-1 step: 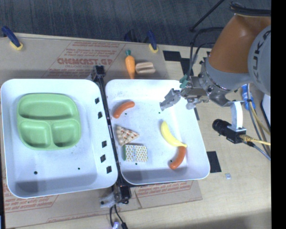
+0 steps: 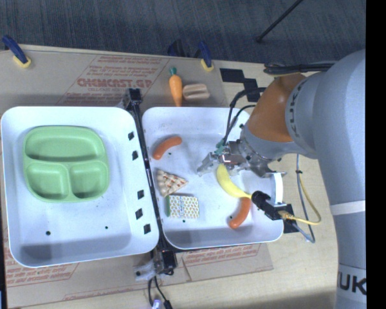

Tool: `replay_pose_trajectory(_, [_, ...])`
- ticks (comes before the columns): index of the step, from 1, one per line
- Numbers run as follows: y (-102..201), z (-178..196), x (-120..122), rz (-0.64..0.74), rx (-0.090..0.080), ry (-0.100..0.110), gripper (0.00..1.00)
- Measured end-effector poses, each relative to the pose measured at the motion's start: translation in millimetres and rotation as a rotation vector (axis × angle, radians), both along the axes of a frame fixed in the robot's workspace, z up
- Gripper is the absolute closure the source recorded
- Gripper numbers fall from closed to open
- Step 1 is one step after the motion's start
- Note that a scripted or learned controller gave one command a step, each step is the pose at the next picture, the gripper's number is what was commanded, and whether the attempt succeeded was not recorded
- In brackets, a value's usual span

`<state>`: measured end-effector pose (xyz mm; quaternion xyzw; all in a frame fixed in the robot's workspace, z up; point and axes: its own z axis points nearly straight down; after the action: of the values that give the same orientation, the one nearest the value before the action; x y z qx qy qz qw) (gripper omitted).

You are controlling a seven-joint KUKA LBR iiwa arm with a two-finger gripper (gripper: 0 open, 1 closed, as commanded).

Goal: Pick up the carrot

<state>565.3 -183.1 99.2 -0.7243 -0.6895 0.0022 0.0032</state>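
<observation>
The carrot (image 2: pixel 174 89), orange with a green top, lies on the cardboard just beyond the back rim of the right bin (image 2: pixel 180 114), outside both bins. My gripper (image 2: pixel 213 162) is low inside the right bin, near the middle, right beside the upper end of a yellow banana (image 2: pixel 230 183). It is well in front of the carrot and to its right, not touching it. The carrot is in full view.
A tan bun (image 2: pixel 195 93) sits right of the carrot. The right bin holds two orange sausages (image 2: pixel 166 146) (image 2: pixel 239 214), a waffle-patterned wedge (image 2: pixel 170 182) and a speckled square (image 2: pixel 183 206). A green divided tray (image 2: pixel 65 161) lies in the left bin (image 2: pixel 13 192).
</observation>
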Motion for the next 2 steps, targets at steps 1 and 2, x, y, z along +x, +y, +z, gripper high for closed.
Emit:
replay_pose_trajectory(1, [71, 13, 63, 0.125, 0.000, -0.005, 0.00])
replay_pose_trajectory(2, [70, 23, 63, 0.127, 0.000, -0.003, 1.00])
